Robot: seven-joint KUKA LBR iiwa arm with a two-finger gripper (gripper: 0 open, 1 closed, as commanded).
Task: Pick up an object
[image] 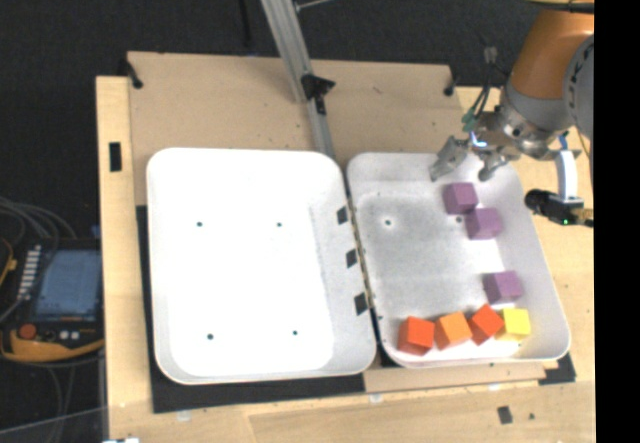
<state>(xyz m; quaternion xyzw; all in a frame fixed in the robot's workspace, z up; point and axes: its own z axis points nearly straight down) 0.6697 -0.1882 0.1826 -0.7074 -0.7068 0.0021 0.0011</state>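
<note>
A pale wooden counter [115,261] sits on a dark, speckled floor [60,1]. A grey metal pole [285,26] slants up from the counter's far side. At the left edge, a device with a blue screen [68,286] lies among grey cables [25,221].

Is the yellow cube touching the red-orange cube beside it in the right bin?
Touching. The camera view shows the yellow cube pressed against the red-orange cube at the near edge of the right bin, no white floor between them.
</note>
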